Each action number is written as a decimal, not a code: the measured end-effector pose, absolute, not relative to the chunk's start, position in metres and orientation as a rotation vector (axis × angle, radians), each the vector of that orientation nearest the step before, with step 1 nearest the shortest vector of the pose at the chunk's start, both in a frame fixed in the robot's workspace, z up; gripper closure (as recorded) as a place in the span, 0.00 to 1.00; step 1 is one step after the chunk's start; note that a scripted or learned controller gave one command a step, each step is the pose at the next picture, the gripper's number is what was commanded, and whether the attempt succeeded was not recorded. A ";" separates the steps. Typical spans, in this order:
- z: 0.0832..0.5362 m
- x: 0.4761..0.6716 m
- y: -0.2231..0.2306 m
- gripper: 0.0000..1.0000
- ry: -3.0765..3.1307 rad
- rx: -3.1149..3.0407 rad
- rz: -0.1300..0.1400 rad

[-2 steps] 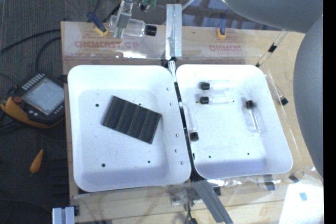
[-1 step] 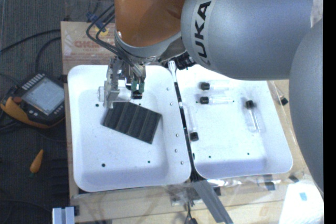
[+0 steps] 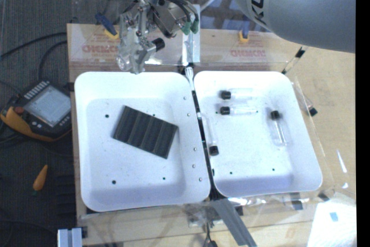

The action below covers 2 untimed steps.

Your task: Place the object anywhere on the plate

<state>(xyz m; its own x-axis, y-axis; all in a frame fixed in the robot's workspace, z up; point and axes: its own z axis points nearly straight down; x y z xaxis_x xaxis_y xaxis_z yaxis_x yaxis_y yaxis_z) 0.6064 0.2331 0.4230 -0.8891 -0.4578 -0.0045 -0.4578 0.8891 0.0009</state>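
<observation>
- Gripper (image 3: 134, 61) hovers over the left bin's (image 3: 92, 182) far edge, jaws' state unclear.
- Dark ridged plate (image 3: 144, 131) lies below it; clear vials (image 3: 243, 94) sit in the right bin (image 3: 300, 170).

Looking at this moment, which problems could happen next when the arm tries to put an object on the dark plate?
1. The vials in the right bin are clear, small and lie close together, so a grasp may slip or catch two.
2. The gripper hovers above the left bin's far edge, away from the vials, with no object visible between its fingers.
3. The plate has ridges; a round vial might roll off.
</observation>
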 end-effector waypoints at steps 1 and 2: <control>0.314 0.555 0.233 1.00 3.020 -0.865 0.001; 0.319 0.635 0.234 1.00 2.600 -1.756 0.007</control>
<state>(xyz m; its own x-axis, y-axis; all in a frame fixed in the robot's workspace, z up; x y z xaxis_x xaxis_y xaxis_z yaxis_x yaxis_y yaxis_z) 0.6347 0.2339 0.3186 -0.3734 -0.9277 -0.0056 -0.9277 0.3734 0.0012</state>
